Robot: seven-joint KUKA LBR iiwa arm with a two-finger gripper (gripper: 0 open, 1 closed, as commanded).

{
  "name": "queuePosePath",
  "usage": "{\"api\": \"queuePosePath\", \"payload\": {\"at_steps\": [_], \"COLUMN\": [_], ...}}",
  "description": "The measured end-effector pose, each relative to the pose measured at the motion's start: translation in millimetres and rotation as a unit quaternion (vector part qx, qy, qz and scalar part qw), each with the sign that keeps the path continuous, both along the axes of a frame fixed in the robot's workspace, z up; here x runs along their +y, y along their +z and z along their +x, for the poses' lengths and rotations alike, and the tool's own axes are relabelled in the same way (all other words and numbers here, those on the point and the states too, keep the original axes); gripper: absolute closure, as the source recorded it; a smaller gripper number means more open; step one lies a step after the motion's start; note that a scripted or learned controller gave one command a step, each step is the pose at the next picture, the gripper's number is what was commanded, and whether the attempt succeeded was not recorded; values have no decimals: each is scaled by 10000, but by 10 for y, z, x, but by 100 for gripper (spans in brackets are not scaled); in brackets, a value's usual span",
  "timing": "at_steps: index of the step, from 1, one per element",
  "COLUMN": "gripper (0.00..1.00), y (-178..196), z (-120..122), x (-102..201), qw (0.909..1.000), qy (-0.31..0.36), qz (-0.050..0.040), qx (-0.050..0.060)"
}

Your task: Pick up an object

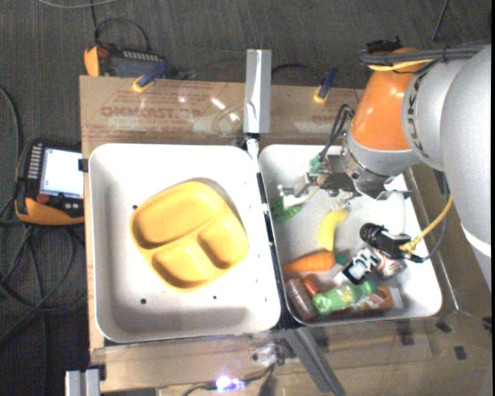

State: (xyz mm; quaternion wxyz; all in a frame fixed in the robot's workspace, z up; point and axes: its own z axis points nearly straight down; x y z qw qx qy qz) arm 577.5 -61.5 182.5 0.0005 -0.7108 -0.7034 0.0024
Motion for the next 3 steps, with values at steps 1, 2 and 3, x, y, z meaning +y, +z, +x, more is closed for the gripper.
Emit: {"api": "queuePosePath", "payload": {"at_steps": [1,2,3], "gripper": [0,0,0], "y": [-747,-805,-806], "z": [-107,-98,-18], "x": [-363,-826,-1213], "qw": [9960,9939,9925], "qy": [877,1082,1204], "qz": [-16,-43,-45], "qx": [-159,-216,-204]}}
